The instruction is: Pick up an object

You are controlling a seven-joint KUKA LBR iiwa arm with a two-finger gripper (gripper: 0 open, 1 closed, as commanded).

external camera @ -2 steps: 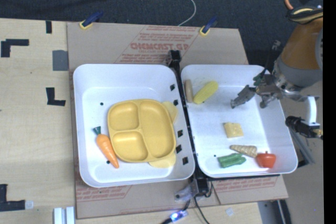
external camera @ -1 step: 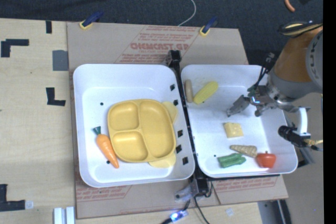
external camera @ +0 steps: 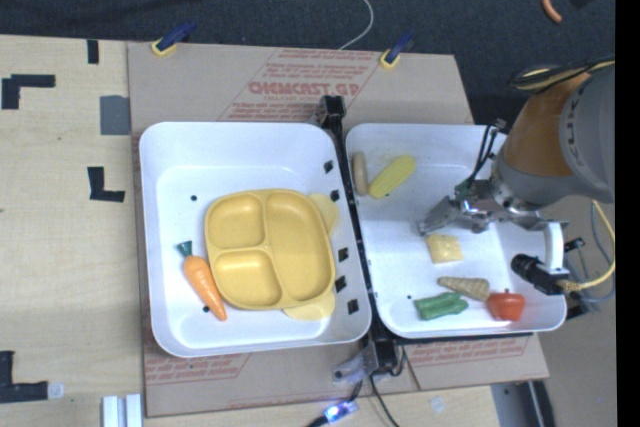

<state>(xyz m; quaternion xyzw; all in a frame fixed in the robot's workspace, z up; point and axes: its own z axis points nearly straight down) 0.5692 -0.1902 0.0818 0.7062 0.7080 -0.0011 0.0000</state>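
2 white bins, 1 yellow tray, 1 carrot, claw (fingers spread) above cheese

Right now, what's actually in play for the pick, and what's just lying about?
In play:
gripper, in the right bin
pale yellow block, just below it

Lying about:
corn cob
cone
green piece
red piece
yellow divided plate and carrot, left bin
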